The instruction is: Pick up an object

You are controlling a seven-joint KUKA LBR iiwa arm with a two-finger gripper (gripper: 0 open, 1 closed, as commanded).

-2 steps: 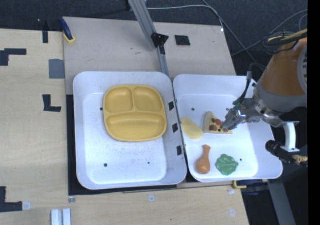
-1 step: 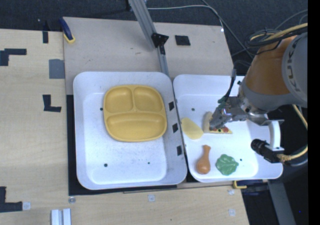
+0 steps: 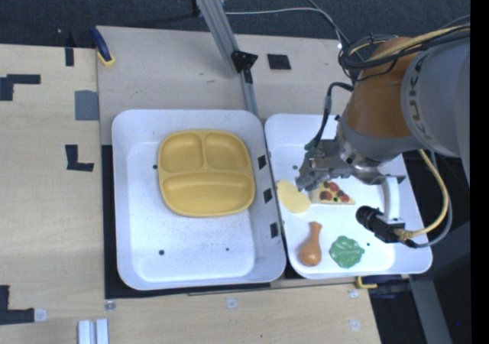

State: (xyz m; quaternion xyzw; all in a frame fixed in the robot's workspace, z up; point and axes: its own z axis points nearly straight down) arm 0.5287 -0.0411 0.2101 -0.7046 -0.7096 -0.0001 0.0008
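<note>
- Nearest the camera, at the bottom edge of the right bin (image 3: 412,262), lie a green leafy toy (image 3: 347,251) at about 5 o'clock in the bin and an orange-brown drumstick toy (image 3: 311,245) just beside it, at about 7 o'clock.
- A little farther in, a pale yellow round piece (image 3: 292,197) sits against the bin's 9 o'clock wall, and a pizza-slice toy (image 3: 334,196) lies near the centre, just to its 3 o'clock side.
- The gripper (image 3: 315,175) hangs over the gap between those two pieces, close above them; whether its grip is apart or together I cannot tell, since the wrist hides it, and no toy is visibly held.
- To do the pick well, I judge it should centre on one piece alone, probably the yellow one, and keep off the bin wall during descent; a flat piece may slip out.
- Across at 9 o'clock, the left bin (image 3: 130,182) carries a yellow divided plate (image 3: 206,173), well apart from the arm.
- Farthest, at 12 o'clock, a grey metal pole (image 3: 218,14) slants over the bench.
</note>
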